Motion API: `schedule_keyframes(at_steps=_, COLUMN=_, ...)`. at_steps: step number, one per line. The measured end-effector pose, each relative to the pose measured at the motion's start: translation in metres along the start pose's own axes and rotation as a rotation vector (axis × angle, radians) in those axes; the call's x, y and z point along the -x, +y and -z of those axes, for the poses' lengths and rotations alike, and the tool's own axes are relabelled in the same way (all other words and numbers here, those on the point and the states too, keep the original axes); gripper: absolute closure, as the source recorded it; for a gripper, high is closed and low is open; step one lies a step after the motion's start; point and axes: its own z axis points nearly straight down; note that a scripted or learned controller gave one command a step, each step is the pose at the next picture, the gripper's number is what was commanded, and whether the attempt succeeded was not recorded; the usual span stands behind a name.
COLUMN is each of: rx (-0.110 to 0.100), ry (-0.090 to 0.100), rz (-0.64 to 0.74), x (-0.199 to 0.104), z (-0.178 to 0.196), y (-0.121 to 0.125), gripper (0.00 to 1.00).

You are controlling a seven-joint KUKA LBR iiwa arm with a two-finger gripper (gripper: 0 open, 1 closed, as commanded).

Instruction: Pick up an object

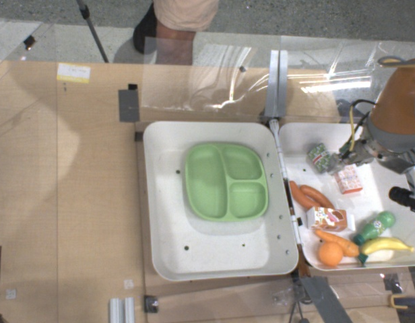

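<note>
The right bin (298,140) holds several items. A small green patterned packet (320,158) lies at its back, and a red-and-white packet (349,179) sits just right of it. Nearer the front are two red sausages (310,195), an orange-and-white carton (329,218), a carrot (337,238), an orange (331,254), a green bottle (374,227) and a banana (387,247). My gripper (347,155) hangs low over the back of this bin, between the green packet and the red-and-white packet. I see nothing held in it.
The left bin (160,247) contains a green divided plate (228,182). A grey post (277,86) stands behind the seam between the bins. The arm's orange band (400,103) looms over the right bin's back right corner.
</note>
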Motion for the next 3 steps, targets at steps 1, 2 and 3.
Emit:
schedule_keyframes(at_steps=1, rx=0.000, ry=0.000, rz=0.000, x=0.000, z=0.000, y=0.000, gripper=0.00)
schedule_keyframes(at_steps=2, rx=-0.005, ry=0.001, rz=0.003, x=0.043, z=-0.024, y=0.000, gripper=0.00)
schedule_keyframes(at_steps=3, rx=0.002, ry=-0.003, rz=0.003, x=0.044, z=-0.011, y=0.002, gripper=1.00)
